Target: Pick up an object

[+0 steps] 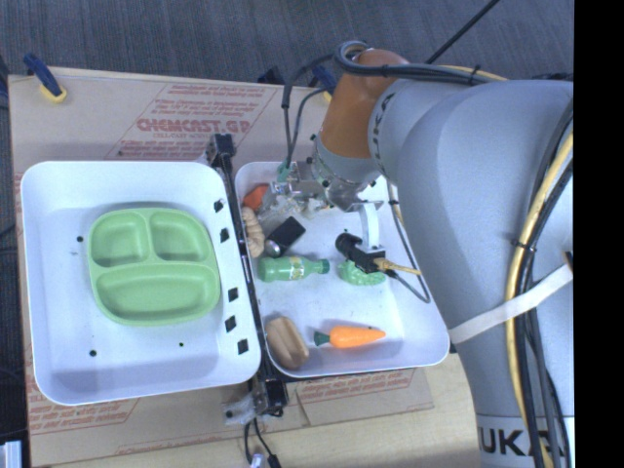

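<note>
The arm (468,164) comes in from the right of the frame and bends down over the upper part of the right bin (414,315), where the end effector (297,188) hangs low among the clutter. From here I can't tell how far open it is, or whether it has hold of anything. The things to pick from all lie in this bin. Just below the end effector is a black block (286,231), tilted, and to its upper left a small orange-red piece (255,197). A beige piece (253,232) sits against the bin's left wall. Mid-bin a green bottle (291,268) lies on its side, with a small green thing (363,277) to its right. Along the lower edge a tan lump (287,341) and a carrot (353,336) lie side by side, apart. The left bin (49,261) holds a green divided plate (151,266). Both bins stand on a brown worktop (185,115) with red print.
</note>
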`<control>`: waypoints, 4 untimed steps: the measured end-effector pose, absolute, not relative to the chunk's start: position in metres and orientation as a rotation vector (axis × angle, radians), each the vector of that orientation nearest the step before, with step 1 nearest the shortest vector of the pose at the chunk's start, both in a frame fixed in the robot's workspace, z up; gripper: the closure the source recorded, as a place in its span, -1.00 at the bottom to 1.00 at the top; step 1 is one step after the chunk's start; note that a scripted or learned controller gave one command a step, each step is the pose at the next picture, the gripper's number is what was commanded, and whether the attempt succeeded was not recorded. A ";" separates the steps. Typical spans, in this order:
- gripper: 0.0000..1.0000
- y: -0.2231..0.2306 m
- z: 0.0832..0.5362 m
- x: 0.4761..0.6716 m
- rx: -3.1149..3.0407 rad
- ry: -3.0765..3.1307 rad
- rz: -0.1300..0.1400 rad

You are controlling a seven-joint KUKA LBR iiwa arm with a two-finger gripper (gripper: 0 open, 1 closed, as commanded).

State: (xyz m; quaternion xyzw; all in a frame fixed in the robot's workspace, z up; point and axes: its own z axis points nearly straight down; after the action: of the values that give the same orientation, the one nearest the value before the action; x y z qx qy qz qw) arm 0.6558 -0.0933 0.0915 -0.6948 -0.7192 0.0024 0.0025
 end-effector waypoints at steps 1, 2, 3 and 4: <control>-1.00 -0.094 0.091 0.655 -2.455 -1.945 0.014; -1.00 -0.092 0.089 0.653 -2.891 -1.193 0.026; -1.00 -0.092 0.091 0.637 -3.052 -0.719 0.012; -1.00 -0.125 0.091 0.603 -3.107 -0.423 0.012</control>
State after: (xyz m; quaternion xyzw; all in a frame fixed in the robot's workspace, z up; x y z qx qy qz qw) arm 0.6025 -0.1251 0.0908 -0.9908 -0.1350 0.0038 0.0028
